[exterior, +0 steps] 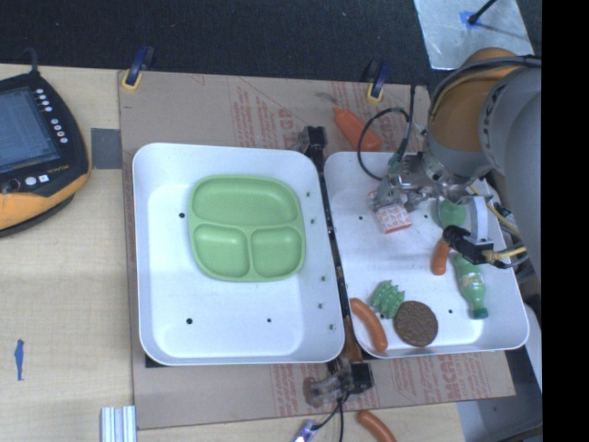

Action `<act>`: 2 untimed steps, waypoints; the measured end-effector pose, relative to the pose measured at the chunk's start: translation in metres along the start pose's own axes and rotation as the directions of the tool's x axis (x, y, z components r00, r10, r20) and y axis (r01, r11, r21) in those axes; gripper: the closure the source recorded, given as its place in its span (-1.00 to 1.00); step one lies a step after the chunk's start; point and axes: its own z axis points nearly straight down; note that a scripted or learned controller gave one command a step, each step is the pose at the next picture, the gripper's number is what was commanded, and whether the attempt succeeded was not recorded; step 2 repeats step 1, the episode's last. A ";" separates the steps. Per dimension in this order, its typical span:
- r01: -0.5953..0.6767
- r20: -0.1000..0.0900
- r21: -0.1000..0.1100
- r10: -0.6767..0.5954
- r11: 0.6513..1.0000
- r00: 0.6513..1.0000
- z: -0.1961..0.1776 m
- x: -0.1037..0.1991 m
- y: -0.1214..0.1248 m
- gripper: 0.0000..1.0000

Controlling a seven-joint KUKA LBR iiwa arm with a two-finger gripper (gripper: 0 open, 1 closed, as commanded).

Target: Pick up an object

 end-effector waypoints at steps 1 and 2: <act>-0.004 -0.002 -0.005 0.004 1.000 1.000 -0.091 0.100 -0.012 1.00; -0.004 -0.002 -0.005 0.004 1.000 1.000 -0.091 0.100 -0.012 1.00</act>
